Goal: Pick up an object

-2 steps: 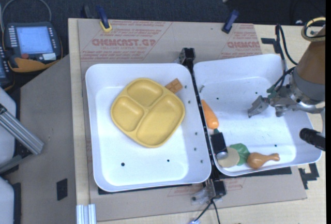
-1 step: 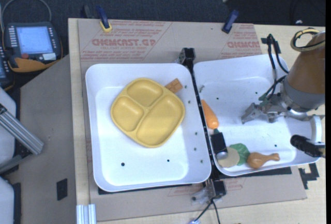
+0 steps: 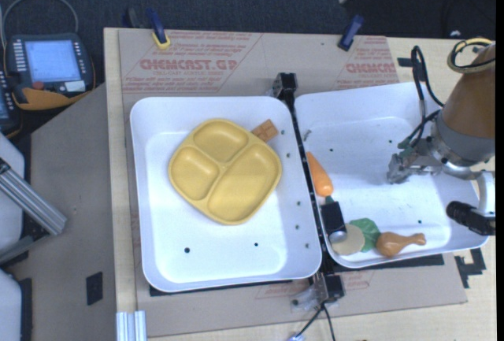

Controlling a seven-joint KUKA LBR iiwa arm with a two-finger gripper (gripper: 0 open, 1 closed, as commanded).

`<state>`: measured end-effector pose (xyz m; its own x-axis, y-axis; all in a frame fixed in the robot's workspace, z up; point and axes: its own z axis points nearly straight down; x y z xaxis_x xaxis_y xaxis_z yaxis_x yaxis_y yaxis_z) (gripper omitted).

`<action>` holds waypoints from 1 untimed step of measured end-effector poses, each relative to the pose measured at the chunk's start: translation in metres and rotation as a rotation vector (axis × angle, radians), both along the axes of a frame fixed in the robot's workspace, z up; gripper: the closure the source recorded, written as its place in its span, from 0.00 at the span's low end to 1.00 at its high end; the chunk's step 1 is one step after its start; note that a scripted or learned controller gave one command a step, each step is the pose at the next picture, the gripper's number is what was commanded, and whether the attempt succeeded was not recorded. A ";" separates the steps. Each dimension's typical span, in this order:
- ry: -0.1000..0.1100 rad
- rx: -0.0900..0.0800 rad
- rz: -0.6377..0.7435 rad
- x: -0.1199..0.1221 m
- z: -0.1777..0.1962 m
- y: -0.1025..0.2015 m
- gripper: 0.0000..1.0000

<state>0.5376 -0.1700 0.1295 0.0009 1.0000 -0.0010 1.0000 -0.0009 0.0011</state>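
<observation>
Brown cardboard covers the tabletop point(image 3: 236, 56), and two white bins sit on it side by side. No single toy is named by the task, so any can be picked. In the right bin point(image 3: 370, 115), an orange carrot point(image 3: 319, 172) lies at 9 o'clock by the wall. A toy chicken leg point(image 3: 398, 240), a green piece point(image 3: 366, 227) and a black piece point(image 3: 332, 217) are bunched at 6 o'clock. A yellow plate point(image 3: 226, 170) lies in the left bin point(image 3: 157, 213). The end effector point(image 3: 403, 168) hangs at 3 o'clock over bare bin floor, near no toy. Whether it is released or clenched cannot be told. A grab there would likely catch nothing. The bunched toys could be knocked, or two caught together.
</observation>
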 end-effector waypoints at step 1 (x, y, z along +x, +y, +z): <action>-0.004 -0.001 0.001 -0.003 0.044 0.000 1.00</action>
<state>0.5345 -0.1696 0.1731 -0.0004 1.0000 -0.0023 1.0000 0.0005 0.0049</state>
